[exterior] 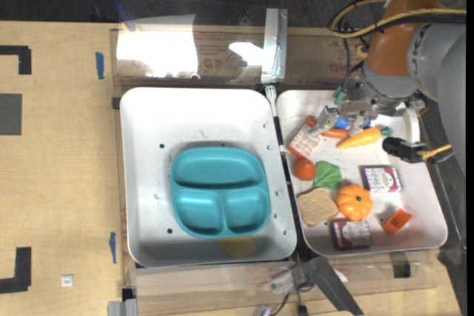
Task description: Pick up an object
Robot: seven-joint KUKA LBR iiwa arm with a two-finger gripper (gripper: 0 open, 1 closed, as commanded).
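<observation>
Grey gripper [354, 109] low over right bin's [433, 222] toys.

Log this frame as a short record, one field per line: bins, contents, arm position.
left bin: holds a teal divided tray
right bin: toy foods and small packets
items in right bin: carrot, tomato, green leaf, bread slice, small pumpkin, purple-and-white packet, dark red packet, orange block
arm: enters from the right, over the right bin's far end
gripper: low over the far end of the right bin, near the carrot
</observation>
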